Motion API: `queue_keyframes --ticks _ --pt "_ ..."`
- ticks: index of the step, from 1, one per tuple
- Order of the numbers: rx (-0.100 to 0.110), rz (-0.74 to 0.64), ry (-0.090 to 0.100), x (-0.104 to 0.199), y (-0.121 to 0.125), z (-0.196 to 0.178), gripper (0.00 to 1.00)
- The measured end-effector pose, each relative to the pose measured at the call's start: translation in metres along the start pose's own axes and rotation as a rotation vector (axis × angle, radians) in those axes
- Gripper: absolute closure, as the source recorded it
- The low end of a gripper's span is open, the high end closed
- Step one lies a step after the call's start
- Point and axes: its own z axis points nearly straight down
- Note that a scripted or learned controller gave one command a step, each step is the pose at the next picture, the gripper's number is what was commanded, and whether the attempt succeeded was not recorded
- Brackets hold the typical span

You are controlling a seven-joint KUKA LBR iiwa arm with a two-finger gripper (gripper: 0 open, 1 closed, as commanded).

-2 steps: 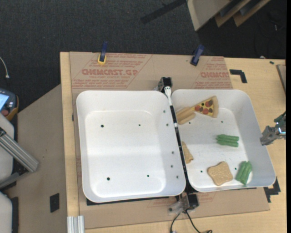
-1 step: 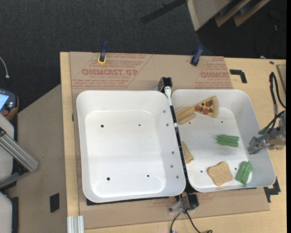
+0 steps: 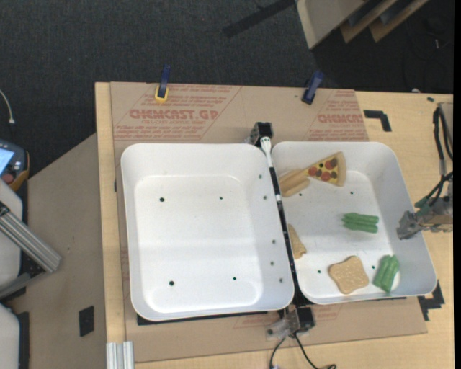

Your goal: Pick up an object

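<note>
Dark carpeted floor surrounds the pale wooden tabletop, which is covered by a brown cardboard sheet printed with red lettering. Two blue clamps pin its far edge. Light wooden furniture stands at the top right.

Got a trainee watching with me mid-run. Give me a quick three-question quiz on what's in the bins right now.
1. True or false: the pizza slice lies in the right bin.
2. How many green pieces are in that bin?
3. Which lies nearest the tool? A) toast B) pizza slice C) upper green piece

Key:
1. True.
2. Two: the upper green piece and the lower one.
3. C.
</note>
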Motion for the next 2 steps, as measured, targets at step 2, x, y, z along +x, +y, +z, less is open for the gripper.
queue_keyframes --ticks 2 --pt "-0.005 0.001 -0.003 -0.001 0.001 -0.020 1.00"
